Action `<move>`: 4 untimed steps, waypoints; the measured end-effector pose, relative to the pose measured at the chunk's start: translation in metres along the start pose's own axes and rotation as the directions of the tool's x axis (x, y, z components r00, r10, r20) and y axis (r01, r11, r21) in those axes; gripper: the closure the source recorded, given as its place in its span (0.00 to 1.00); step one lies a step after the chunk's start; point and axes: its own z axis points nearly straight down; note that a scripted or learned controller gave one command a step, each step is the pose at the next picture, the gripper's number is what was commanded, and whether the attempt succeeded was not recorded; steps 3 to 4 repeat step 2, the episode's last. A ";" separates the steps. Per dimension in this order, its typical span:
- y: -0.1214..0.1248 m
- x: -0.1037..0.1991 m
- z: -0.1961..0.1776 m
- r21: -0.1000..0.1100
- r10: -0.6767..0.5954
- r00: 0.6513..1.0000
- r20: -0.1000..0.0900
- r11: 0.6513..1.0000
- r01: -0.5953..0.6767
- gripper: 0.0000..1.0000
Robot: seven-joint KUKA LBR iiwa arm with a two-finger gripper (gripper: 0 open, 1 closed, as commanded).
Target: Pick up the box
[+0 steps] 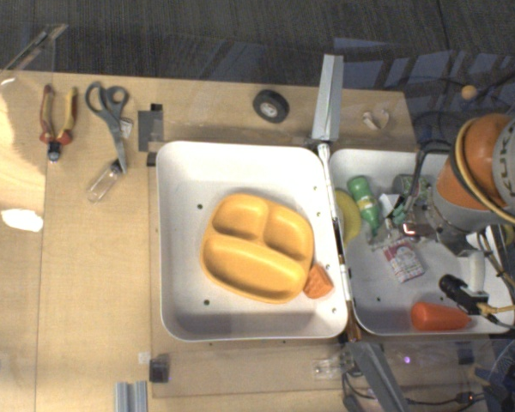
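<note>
The box [404, 262] is small and white with reddish print. It lies flat near the middle of the right bin [369, 312]. My gripper [408, 220] hangs over the right bin just behind the box, between it and a green bottle [363, 198]. The grey arm with its orange band [474, 157] reaches in from the right. Nothing shows held at the gripper, and its tip is cluttered and small in this view.
In the right bin, a yellow fruit-like thing [347, 217] lies against the left wall and an orange carrot-shaped thing [439, 317] near the front. The left bin [178, 230] holds a big yellow sectioned tray [257, 245] and a small orange piece [318, 281]. Scissors [112, 114], pliers [56, 118] and a tape roll [270, 106] lie on the bench.
</note>
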 end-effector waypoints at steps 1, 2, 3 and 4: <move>0.003 -0.001 -0.012 -0.007 -0.001 1.000 0.003 1.000 0.001 1.00; -0.005 0.063 -0.109 0.009 0.102 0.995 -0.001 0.995 -0.102 1.00; -0.005 0.063 -0.109 0.009 0.102 0.995 -0.001 0.995 -0.102 1.00; -0.005 0.063 -0.109 0.009 0.102 0.995 -0.001 0.995 -0.102 1.00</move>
